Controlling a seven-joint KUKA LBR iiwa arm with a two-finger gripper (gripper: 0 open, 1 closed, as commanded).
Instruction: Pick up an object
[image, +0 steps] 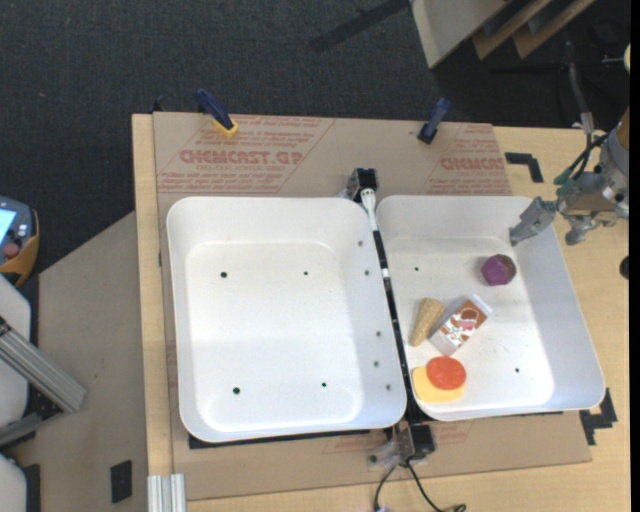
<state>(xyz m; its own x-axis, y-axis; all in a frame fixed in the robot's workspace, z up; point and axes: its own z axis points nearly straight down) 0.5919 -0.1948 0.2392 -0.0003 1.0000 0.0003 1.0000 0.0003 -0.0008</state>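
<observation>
The right bin (560, 300) holds several small objects. A purple lump (497, 269) lies near its middle right. A tan cone (427, 319) and a red-and-white packet (461, 325) lie side by side lower down. An orange disc on a yellow piece (444, 378) rests at the bin's front left corner. My gripper (553, 227) hangs over the far right edge of this bin, above and to the right of the purple lump. Its fingers (527, 222) are spread open with nothing between them.
The left bin (190, 300) sits next to the right one, joined by a black divider strip (383, 280). Both rest on a cardboard sheet (250, 150) held by blue clamps (217, 112) at the far edge.
</observation>
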